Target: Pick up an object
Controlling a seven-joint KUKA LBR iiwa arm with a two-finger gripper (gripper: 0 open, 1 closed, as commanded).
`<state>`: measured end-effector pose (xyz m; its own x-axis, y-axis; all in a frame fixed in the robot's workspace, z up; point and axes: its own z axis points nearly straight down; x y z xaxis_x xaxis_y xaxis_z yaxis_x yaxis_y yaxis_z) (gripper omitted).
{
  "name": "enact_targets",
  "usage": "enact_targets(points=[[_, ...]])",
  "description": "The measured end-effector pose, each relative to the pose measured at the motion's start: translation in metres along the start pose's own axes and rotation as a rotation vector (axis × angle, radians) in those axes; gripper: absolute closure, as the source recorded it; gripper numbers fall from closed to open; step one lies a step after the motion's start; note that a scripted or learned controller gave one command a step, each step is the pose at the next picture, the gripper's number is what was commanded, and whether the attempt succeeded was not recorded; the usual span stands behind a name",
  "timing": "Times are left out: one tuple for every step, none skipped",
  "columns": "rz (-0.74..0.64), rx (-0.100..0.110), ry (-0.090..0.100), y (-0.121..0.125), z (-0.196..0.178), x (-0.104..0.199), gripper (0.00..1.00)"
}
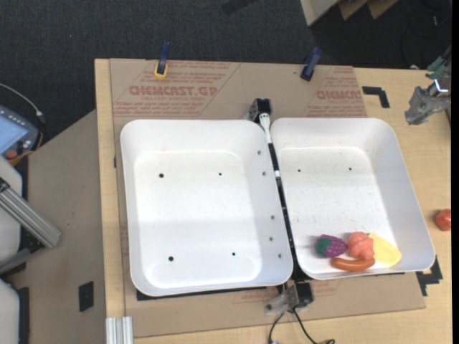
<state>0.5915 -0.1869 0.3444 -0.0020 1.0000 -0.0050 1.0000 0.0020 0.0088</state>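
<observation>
Several small toy foods lie bunched in the near right corner of the right bin (337, 149). They are a purple grape bunch (331, 246), a reddish-orange lump (361, 244), a yellow piece (387, 252) and an orange sausage (353, 264) along the bin's front wall. My gripper (424, 104) hangs at the far right edge of the view, beyond the right bin's back right corner and well away from the toys. It looks grey and small from here.
The left bin (193, 199) sits beside the right one, with a black hinge strip (276, 185) between them. A small orange object (443, 220) lies on the bench right of the right bin. Clamps (163, 61) hold the cardboard at the back.
</observation>
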Motion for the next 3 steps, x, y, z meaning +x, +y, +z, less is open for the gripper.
enact_targets(points=[[0.000, -0.003, -0.002, 0.001, -0.010, 0.000, 1.00], [-0.001, -0.007, -0.005, 0.001, -0.021, -0.001, 1.00], [0.004, 0.004, 0.001, 0.022, -0.016, -0.039, 1.00]])
